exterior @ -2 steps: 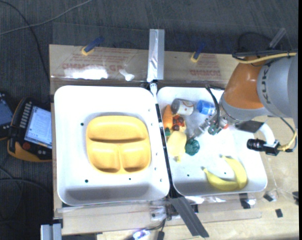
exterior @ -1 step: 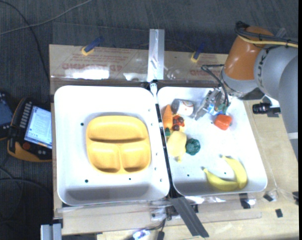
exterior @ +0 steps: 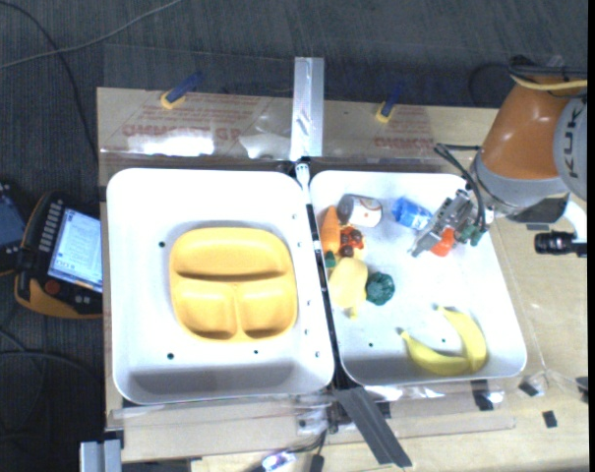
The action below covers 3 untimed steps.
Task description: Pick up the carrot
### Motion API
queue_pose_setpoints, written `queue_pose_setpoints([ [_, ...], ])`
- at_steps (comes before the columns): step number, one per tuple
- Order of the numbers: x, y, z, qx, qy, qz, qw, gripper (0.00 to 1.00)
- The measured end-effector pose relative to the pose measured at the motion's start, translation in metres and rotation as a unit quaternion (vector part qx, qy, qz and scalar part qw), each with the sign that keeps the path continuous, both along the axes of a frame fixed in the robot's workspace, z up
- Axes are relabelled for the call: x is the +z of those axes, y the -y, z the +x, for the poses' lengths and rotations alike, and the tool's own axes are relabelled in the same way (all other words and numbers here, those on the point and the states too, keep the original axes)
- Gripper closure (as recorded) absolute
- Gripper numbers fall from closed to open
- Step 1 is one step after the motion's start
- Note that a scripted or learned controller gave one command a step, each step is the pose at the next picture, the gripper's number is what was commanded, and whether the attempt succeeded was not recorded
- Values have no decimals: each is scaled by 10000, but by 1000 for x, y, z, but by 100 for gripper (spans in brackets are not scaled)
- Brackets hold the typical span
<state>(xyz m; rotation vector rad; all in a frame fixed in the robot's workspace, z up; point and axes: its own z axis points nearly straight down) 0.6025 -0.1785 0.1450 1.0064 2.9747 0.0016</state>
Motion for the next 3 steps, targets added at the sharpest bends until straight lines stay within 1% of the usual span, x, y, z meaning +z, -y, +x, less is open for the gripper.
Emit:
queue_pose_setpoints([
  [1, 290, -48, 4, 2416, 19, -12, 9704, 100],
  [2, 290, 13, -25, 4035, 19, -18, 9150, 100],
  [3, 287, 46, -26, 4947, 12, -25, 8691, 100],
])
